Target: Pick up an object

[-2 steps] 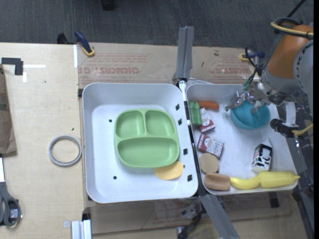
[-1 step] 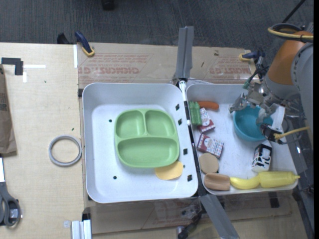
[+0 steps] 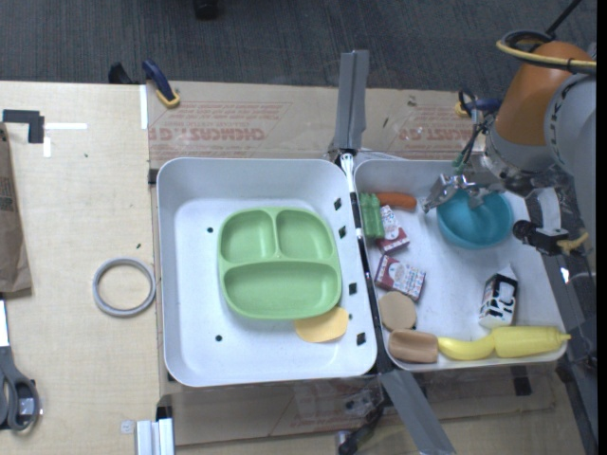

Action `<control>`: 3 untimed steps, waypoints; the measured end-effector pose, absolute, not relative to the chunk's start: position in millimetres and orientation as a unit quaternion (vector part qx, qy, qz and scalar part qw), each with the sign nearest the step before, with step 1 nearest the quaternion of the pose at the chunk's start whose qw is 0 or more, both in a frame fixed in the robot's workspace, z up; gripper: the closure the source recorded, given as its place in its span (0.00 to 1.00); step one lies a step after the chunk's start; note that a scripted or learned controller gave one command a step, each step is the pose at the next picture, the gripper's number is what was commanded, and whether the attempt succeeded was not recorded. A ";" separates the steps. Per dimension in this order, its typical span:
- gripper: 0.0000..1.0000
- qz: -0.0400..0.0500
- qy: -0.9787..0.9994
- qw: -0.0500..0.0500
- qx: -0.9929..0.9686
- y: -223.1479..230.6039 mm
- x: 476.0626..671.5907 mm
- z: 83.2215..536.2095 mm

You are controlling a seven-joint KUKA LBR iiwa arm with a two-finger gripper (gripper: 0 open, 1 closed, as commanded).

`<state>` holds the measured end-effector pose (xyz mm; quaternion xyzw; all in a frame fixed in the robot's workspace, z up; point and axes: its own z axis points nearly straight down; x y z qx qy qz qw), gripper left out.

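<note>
My gripper [image 3: 450, 191] hangs low over the back of the right bin [image 3: 545, 282], right at the left rim of a blue bowl [image 3: 479, 224]. From this angle I cannot see whether it touches the bowl. Left of the bowl lie an orange carrot [image 3: 395, 199], a green packet [image 3: 368, 212] and two small red-and-white cartons [image 3: 392, 232] [image 3: 400, 277]. A black-and-white carton [image 3: 498, 301] stands near the right wall. Along the front lie a brown bun [image 3: 413, 346], a banana [image 3: 465, 349] and a yellow bottle [image 3: 527, 340].
The left bin [image 3: 180, 254] holds a green divided plate [image 3: 280, 262] and a yellow disc [image 3: 322, 327]. On the bench to the left lie a grey tape ring [image 3: 123, 285] and scissors [image 3: 15, 401]. A tan round piece [image 3: 398, 309] sits by the divider.
</note>
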<state>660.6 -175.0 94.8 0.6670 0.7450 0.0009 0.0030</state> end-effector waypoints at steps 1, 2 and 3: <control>1.00 0.008 0.749 -0.002 0.663 -162.3 664.9 106.8; 1.00 0.001 0.803 0.001 0.597 -176.2 660.1 203.4; 1.00 -0.001 0.818 0.000 0.575 -154.5 659.0 243.7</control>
